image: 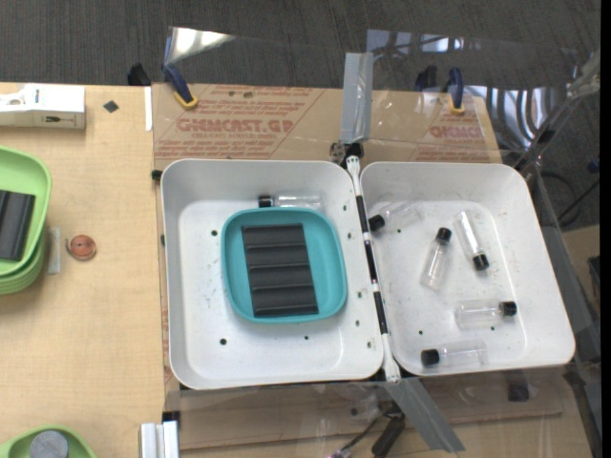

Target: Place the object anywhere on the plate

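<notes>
Teal plastic marks the 1 plate [329, 299] in the camera view, lying in the left of 2 white bins [191, 351]; a dark ribbed insert [279, 270] covers its middle. The right bin [535, 342] holds 5 clear vials with black caps: 1 [393, 218] near the divider, 2 [437, 258] [472, 239] at the centre, 1 [485, 311] lower right and 1 [452, 355] by the front wall. A 6th vial [288, 201] lies in the left bin, just behind the plate's far rim and off it. The gripper's state cannot be told here, nor can the vials be placed relative to it.
</notes>
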Tool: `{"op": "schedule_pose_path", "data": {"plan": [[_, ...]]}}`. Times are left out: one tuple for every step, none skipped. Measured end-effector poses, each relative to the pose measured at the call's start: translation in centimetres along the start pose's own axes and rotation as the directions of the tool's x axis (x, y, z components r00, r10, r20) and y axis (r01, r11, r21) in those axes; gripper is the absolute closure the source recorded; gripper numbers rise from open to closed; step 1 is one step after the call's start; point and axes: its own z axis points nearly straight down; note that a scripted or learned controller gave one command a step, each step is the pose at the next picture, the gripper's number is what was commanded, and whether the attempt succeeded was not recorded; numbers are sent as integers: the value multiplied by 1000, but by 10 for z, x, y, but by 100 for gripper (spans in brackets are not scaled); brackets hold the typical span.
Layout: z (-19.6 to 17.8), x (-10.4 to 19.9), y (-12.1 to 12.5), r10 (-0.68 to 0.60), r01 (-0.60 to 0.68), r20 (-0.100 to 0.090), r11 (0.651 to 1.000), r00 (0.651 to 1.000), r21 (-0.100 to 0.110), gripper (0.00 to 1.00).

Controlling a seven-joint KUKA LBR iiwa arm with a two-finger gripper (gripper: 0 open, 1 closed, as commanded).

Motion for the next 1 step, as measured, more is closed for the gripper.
{"op": "schedule_pose_path", "data": {"plan": [[0,0,0,0,0,0,1000,1000,0,0]]}}
